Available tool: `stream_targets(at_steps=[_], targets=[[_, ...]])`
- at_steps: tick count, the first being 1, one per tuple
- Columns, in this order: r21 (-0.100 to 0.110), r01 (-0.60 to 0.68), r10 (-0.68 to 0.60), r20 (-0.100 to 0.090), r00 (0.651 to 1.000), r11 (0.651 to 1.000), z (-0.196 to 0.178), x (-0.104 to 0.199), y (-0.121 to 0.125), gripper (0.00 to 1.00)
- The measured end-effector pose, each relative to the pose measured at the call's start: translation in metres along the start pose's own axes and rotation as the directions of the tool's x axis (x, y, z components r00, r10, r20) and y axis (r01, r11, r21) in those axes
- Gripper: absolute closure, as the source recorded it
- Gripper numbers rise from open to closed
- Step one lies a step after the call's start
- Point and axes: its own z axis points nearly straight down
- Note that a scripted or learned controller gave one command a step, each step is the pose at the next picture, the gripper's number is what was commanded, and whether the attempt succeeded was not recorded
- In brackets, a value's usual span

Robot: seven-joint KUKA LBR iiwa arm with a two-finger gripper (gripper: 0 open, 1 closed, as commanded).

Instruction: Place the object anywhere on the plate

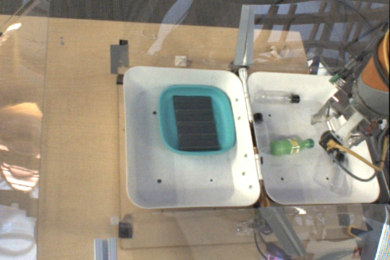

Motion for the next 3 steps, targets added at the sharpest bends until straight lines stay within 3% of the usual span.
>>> stream_targets(at_steps=[3], targets=[[0.000, 0.000, 0.000, 0.000, 1.000, 1.000, 0.0000, 0.0000, 0.0000, 0.00]])
